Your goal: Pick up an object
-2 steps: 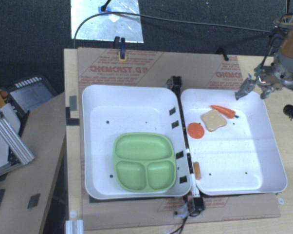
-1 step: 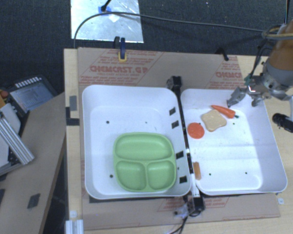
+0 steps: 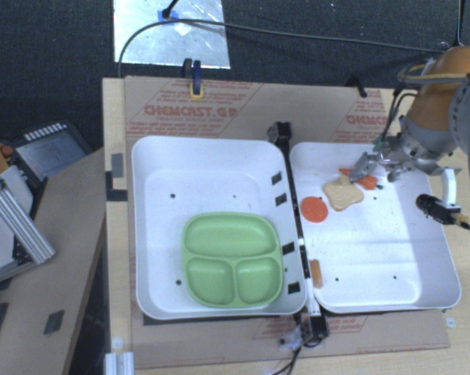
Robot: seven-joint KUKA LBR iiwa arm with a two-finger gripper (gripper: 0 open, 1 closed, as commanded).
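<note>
Beside the fingers (image 3: 373, 167), tan bread-shaped toy (image 3: 343, 194) — flat, orange disc (image 3: 314, 209) near

Two shallow white bins side by side on a brown board. In the left bin (image 3: 153, 170), a green divided plate (image 3: 231, 258) near the front. In the right bin (image 3: 391, 276), a red disc (image 3: 314, 209) just beside a tan toast-shaped piece (image 3: 343, 194), with an orange piece (image 3: 365, 181) behind it. Above these, the gripper (image 3: 373, 165), low over the orange piece, possibly touching it; too blurred to tell.
</note>
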